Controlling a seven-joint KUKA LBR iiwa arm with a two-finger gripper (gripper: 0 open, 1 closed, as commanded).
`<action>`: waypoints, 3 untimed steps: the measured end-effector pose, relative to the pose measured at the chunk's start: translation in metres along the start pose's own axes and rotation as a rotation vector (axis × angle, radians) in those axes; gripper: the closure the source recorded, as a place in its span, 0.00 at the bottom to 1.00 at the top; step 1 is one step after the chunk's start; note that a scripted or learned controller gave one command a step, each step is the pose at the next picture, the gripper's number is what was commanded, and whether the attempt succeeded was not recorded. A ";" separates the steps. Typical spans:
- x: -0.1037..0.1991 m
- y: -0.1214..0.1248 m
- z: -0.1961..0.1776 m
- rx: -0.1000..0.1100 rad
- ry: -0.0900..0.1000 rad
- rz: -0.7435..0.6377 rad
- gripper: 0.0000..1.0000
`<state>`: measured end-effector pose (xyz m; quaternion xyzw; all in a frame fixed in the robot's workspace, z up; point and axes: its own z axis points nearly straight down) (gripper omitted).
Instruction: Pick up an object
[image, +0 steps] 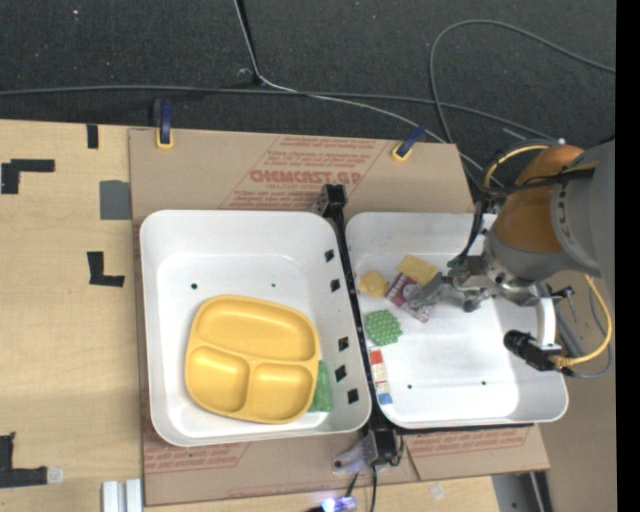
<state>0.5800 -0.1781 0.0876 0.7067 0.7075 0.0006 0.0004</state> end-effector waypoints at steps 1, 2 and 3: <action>0.002 0.004 -0.016 -0.010 0.004 -0.002 1.00; 0.011 0.005 -0.063 -0.002 -0.001 -0.001 1.00; 0.011 0.009 -0.106 -0.002 -0.002 -0.001 1.00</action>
